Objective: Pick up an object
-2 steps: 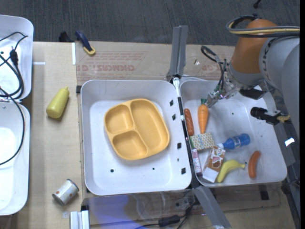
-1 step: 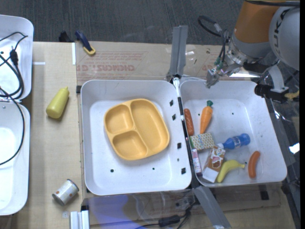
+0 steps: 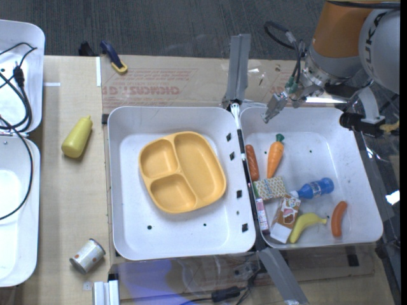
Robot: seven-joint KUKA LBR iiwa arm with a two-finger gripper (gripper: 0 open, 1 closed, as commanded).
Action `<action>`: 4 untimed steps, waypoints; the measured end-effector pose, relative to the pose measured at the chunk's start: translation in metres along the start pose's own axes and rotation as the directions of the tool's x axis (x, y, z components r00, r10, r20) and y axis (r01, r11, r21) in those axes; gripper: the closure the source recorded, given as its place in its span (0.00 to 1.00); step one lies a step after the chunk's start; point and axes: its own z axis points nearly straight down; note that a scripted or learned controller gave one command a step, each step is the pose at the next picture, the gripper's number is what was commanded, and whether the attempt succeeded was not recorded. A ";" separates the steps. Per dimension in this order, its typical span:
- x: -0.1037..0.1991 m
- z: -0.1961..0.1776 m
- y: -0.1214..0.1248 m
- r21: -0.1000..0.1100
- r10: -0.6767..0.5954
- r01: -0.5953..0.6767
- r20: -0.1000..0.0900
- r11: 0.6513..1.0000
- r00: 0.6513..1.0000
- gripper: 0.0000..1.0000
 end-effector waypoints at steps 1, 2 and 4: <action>0.042 0.040 -0.045 0.000 -0.170 0.170 -0.001 0.985 0.985 0.00; -0.010 0.135 -0.097 -0.005 -0.272 0.272 0.006 0.962 0.962 0.00; -0.017 0.131 -0.057 -0.004 -0.255 0.255 0.001 0.967 0.967 1.00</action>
